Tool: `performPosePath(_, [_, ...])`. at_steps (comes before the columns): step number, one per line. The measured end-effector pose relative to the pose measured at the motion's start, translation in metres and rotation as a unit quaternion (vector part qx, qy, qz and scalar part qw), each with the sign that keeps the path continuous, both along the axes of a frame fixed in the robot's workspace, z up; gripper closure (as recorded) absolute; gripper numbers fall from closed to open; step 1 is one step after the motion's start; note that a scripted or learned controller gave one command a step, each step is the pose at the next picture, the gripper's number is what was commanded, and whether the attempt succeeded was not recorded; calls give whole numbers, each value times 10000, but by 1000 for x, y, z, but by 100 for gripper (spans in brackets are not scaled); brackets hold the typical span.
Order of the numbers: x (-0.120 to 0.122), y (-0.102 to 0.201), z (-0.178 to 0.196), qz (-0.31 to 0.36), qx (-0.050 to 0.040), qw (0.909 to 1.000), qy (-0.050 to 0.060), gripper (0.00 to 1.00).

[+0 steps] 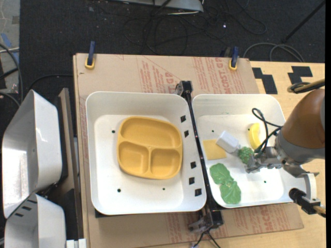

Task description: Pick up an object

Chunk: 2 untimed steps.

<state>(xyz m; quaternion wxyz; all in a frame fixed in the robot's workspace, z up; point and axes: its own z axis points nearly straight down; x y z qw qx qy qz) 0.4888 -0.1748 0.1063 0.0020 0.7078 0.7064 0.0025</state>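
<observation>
Here, the arm (305, 133) reaches in from the right over the right bin (269, 103), its gripper (252, 164) low above the bin floor. A small green piece (245, 153) lies touching the gripper's tip, though whether the gripper is open or closed on it cannot be told. Just left lie a grey block (228, 140) and a yellow slab (213, 150); a banana (254, 135) sits behind, a green leaf (225, 182) in front. The left bin (98, 138) bears a yellow tray (150, 147).
</observation>
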Motion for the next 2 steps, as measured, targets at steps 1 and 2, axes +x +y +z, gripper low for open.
performPosePath(1, [6,-8,48,21,-15,10000,8,100])
performPosePath(2, [16,-2,100,33,-14,10000,0,100])
